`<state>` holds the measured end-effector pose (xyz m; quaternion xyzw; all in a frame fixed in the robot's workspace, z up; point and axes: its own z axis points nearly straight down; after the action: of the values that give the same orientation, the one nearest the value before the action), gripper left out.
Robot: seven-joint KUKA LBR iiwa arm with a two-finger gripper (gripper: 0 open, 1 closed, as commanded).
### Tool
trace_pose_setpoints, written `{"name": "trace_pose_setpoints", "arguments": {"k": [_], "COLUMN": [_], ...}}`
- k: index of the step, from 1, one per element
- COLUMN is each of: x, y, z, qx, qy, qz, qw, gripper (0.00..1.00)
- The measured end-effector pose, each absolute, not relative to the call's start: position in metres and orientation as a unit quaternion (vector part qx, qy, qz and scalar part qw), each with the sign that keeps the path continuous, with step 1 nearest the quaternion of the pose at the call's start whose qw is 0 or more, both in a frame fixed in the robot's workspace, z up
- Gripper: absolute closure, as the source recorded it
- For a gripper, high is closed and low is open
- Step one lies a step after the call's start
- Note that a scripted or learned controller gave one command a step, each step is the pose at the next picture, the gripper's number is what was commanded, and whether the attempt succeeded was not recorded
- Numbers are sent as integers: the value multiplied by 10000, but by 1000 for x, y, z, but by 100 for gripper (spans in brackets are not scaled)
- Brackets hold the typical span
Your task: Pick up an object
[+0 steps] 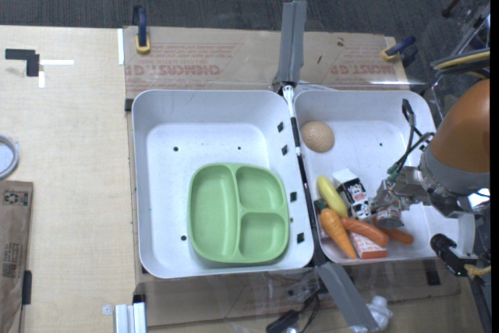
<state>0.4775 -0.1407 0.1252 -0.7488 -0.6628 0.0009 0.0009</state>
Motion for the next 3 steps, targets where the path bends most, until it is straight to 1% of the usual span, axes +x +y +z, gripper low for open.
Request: {"name": "trace_pose_setpoints", "arguments": {"k": [1, 2, 3], "x": [483, 516, 550], "y": [-132, -122, -134], "z": [114, 110, 109], "qx": [-7197, -7870, -8183], "qy": [-6942, -6168, -5745], "qz": [-47, -102, -102], "qw": [-97, -113, -125], "gripper": [100, 100, 100]}}
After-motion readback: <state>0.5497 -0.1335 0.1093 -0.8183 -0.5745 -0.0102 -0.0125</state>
